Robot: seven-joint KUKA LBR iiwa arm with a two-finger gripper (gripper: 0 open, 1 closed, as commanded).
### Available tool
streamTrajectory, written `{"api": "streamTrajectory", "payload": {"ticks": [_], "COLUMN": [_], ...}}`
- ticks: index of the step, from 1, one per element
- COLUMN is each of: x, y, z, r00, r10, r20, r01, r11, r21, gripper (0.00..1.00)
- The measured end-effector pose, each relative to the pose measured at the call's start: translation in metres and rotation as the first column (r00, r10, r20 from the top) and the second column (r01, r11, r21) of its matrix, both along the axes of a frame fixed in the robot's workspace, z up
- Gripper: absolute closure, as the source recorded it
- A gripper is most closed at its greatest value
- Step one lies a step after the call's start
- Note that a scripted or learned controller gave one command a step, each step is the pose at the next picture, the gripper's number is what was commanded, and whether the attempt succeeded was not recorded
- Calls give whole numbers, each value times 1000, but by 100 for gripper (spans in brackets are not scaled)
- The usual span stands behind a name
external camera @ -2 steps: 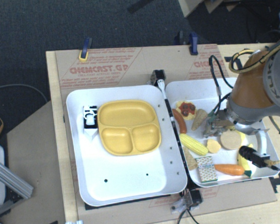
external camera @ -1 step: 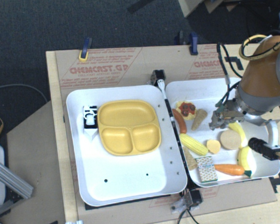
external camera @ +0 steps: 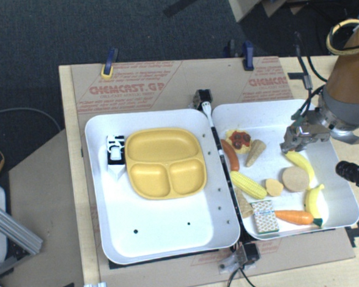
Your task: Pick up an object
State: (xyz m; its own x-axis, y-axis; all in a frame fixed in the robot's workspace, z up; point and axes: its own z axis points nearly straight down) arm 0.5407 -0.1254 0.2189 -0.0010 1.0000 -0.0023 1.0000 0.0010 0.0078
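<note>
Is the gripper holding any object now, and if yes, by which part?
It cannot be told. The gripper hangs over the right bin, just above a banana, and nothing is visibly between its fingers.

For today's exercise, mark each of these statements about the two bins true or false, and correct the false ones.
1. A yellow divided plate lies in the left bin. True.
2. The carrot lies on the yellow plate. False: it lies in the right bin, near its front edge.
3. The pincer is over the right bin. True.
4. The corn cob stands upright. False: it lies flat.
5. Both bins are blue. False: they are white.
</note>
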Motion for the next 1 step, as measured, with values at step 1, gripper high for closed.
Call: {"api": "streamTrajectory", "payload": {"ticks": [1], "x": [1], "y": [0], "z": [6], "r00": [1000], "r10": [0], "r20": [-4], "r01": [0], "r11": [1000], "r21": [1], "gripper": [100]}}
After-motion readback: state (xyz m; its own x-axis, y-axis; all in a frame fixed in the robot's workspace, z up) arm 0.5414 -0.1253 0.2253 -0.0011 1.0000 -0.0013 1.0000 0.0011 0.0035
